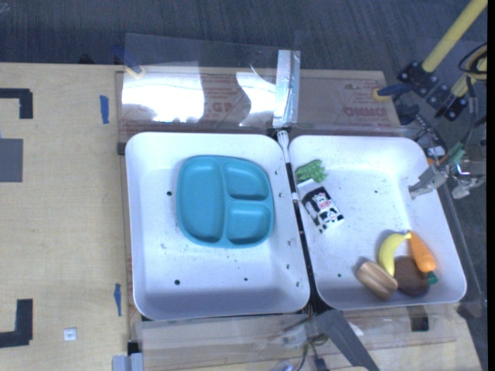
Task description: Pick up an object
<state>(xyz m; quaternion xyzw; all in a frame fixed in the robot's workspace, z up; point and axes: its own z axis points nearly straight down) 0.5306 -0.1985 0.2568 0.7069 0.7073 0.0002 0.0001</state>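
In the right bin [363, 157] lie several toy foods. A green leafy piece [310, 170] rests near the divider, with a black-and-white cow-print carton [322, 209] just below it. At the bin's front right corner a yellow banana [390, 249], an orange carrot [421, 254], a tan bread roll [375, 278] and a dark brown piece [411, 277] are bunched together. My gripper [430, 179] hangs over the right bin's far right rim, well apart from every object and above the banana cluster in the view.
The left bin [147, 222] holds a blue divided plate [226, 200]. A clear plastic sheet and a metal bracket [285, 87] stand behind the bins. A yellow pole [456, 28] and cables cross the top right corner.
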